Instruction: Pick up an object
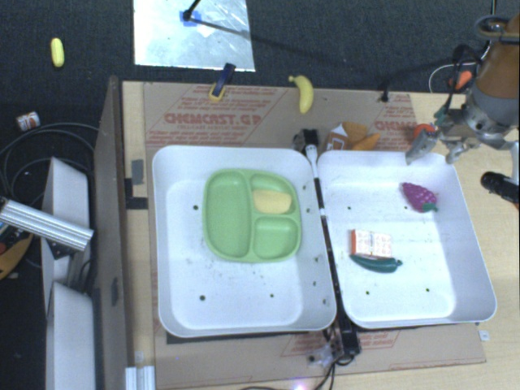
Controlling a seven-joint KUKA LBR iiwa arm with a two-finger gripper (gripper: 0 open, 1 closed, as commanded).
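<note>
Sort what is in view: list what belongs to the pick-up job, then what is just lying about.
Job:
gripper
purple grapes
small box
green pepper
right bin

Lying about:
green plate holding yellow item
left bin
banana
yellow piece

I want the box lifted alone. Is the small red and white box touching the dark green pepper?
Touching. In the camera view the small red and white box sits against the dark green pepper, with no white bin floor between them.

Dark carpet around my tabletop.
I see a cardboard sheet (244, 112) on the tabletop (500, 242), a shiny foil square (191, 23) on the carpet (73, 6), and black cables (32, 149) beside it.
</note>
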